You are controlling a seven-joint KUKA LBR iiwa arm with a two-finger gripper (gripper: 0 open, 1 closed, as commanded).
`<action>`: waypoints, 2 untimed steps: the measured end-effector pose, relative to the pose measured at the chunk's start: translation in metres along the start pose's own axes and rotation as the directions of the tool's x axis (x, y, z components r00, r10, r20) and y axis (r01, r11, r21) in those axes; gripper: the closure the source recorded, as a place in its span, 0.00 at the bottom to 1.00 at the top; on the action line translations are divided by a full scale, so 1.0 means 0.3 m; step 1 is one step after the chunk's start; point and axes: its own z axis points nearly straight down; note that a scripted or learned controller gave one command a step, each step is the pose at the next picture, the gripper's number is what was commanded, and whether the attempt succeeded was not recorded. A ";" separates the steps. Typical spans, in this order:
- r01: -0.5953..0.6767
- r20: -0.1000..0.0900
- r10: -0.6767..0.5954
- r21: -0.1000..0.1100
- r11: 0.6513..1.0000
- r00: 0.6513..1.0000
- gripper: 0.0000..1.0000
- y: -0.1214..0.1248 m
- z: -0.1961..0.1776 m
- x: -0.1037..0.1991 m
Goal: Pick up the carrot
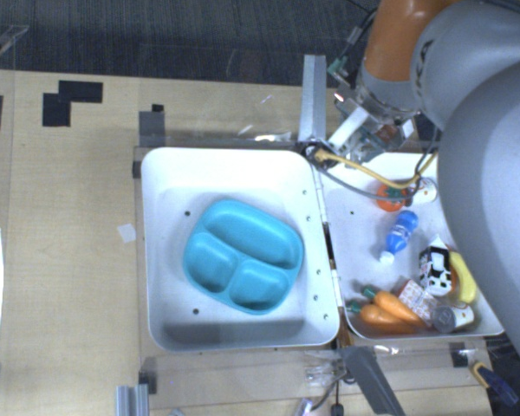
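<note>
The carrot [388, 310] lay at the near edge of the right bin [357, 232] beside a small packet [416, 298] whose print was too small to read, the left bin [160, 232] held a blue divided tray [243, 255], both on a pale wooden bench [61, 258], while the gripper [357, 137] hung over the right bin's far corner.

Grey arm [485, 146] reaches in, wrist angled down-left.
</note>
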 end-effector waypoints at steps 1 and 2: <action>0.032 0.000 -0.032 0.001 0.999 0.999 1.00 -0.165 0.027 -0.112; 0.151 -0.002 -0.151 -0.001 0.989 0.989 1.00 -0.064 -0.139 0.019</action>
